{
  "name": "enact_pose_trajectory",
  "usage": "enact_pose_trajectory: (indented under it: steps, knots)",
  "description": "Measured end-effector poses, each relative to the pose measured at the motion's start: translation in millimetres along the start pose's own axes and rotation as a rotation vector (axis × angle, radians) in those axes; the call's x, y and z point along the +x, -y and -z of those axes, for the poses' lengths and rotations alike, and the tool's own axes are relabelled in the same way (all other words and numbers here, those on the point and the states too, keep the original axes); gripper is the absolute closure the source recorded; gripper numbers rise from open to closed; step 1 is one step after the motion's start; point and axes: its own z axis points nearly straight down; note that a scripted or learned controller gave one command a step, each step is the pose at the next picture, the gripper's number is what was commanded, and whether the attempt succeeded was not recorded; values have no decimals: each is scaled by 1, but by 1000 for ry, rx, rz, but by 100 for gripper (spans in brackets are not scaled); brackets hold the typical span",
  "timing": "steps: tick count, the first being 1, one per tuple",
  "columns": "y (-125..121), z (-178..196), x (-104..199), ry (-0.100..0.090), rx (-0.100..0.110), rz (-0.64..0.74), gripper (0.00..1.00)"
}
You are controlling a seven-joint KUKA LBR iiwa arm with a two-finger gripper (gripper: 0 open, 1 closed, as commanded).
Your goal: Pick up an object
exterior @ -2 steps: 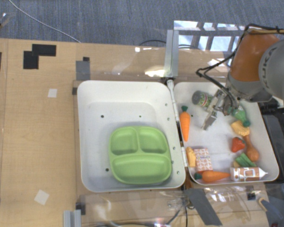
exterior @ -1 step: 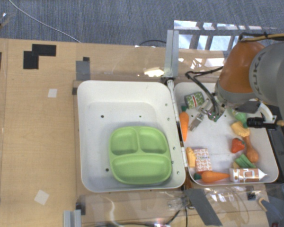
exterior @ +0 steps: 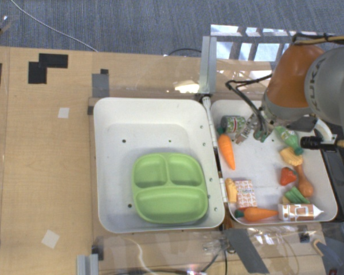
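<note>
My gripper (exterior: 254,132) hangs low over the back of the right bin (exterior: 268,153), just right of a green can (exterior: 233,123) lying on its side. Its two fingers stand apart with nothing between them, so it is open. An orange carrot (exterior: 227,152) lies in front of the can, by the bin's left wall. A green bottle (exterior: 289,138) lies just right of the gripper, partly under the wrist. Further forward are a yellow piece (exterior: 290,156), a red pepper (exterior: 287,176) and a patterned box (exterior: 246,192).
A second carrot (exterior: 260,214) and a white bottle (exterior: 300,212) lie along the right bin's front wall. The left bin (exterior: 120,125) holds a green divided plate (exterior: 170,187). The grey and orange arm covers the right bin's back right corner.
</note>
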Motion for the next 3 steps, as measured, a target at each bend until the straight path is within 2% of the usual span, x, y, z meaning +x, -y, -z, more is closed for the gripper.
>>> enact_pose_trajectory:
  steps: [1, 2, 3]
  knots:
    - [-45, 120, 26, -9, -2, -125, 100]
    - [-43, 126, 25, -10, 2, -121, 100]
    - [-45, 138, 24, -3, -2, -112, 100]
